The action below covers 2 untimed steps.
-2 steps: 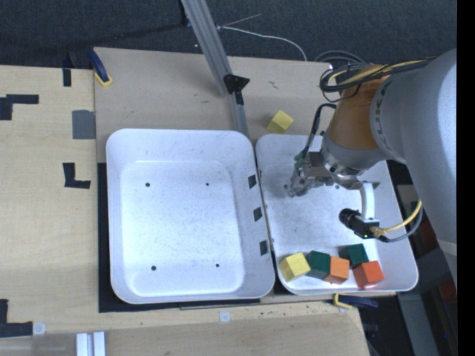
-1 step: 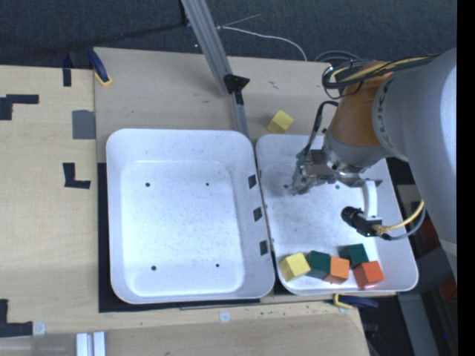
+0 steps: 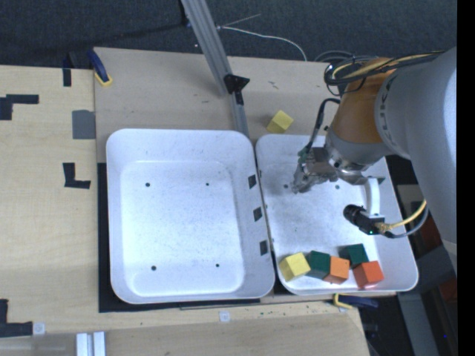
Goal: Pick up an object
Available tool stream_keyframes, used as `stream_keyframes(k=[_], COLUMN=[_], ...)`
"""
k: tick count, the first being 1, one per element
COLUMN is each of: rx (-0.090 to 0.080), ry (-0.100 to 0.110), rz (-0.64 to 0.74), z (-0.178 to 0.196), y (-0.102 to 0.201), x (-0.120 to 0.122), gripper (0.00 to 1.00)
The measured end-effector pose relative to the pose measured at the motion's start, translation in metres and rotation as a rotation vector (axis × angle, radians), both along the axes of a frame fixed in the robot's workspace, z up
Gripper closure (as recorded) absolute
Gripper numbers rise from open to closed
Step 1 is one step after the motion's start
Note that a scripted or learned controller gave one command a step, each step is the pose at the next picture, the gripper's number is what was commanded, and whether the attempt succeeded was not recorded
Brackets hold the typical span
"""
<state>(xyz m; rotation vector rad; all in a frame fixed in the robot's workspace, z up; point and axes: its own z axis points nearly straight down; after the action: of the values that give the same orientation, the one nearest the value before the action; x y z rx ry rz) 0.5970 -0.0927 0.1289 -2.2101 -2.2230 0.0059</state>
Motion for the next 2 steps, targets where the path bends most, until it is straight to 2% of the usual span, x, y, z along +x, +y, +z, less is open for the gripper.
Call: stream_keyframes(k=[1,2], rx=[0.000,0.001], ry=[0.001,0.002], rz=[0.000,0.001], z=[-0.0005,0.0091], y=[0.0000,0.0002], x=[-0.0001,-0.0003], gripper=[0.00,1.00])
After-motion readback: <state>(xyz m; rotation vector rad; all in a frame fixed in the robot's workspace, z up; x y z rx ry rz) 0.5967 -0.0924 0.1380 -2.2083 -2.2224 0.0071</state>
